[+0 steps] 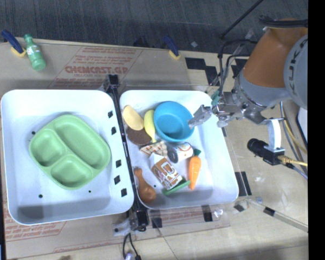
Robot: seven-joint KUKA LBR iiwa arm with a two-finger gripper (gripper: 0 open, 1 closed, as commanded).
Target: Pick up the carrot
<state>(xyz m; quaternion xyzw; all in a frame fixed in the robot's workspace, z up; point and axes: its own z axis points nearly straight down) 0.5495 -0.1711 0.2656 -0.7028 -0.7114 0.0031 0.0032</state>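
The orange carrot lies in the right bin, near its right wall, with its green top pointing to the back. It touches a small patterned box on its left. My gripper hangs over the right bin's back right part, beside the right rim of a blue bowl. It is well behind the carrot and apart from it. Nothing shows in its grasp.
The right bin also holds a yellow banana, a tan slice, a brown drumstick and small packets. A green divided plate lies in the left bin. A green bottle stands at the bench's back left.
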